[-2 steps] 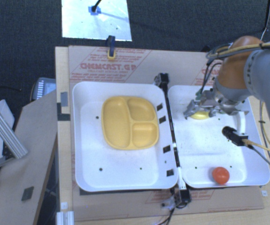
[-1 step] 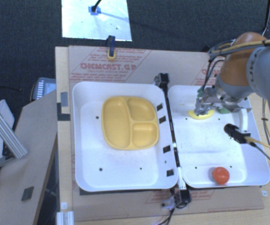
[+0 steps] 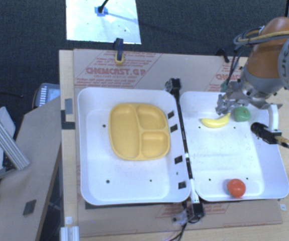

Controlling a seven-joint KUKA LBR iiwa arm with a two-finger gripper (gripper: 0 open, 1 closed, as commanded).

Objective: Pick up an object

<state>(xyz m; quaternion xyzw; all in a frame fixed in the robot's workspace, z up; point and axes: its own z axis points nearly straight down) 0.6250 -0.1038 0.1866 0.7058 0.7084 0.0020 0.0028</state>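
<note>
Two shallow white plastic bins sit side by side on a pale wooden worktop (image 3: 43,134) lined with printed cardboard. The left bin (image 3: 91,149) carries a smooth yellow tray (image 3: 138,131) with rounded corners, moulded into three compartments. The right bin (image 3: 265,185) holds a small curved yellow banana (image 3: 214,122) near its far edge, a round green fruit (image 3: 243,114) just beside the banana's right tip, and a glossy orange-red ball (image 3: 236,187) well apart, near the front rim. The grey arm with its orange band (image 3: 272,44) reaches in from the right, and its metal pincer (image 3: 225,106) hangs directly over the banana's upper end; whether its tips are apart or together cannot be told. Beyond the worktop lies dark speckled carpet bearing a pale square sheet (image 3: 103,14).
</note>
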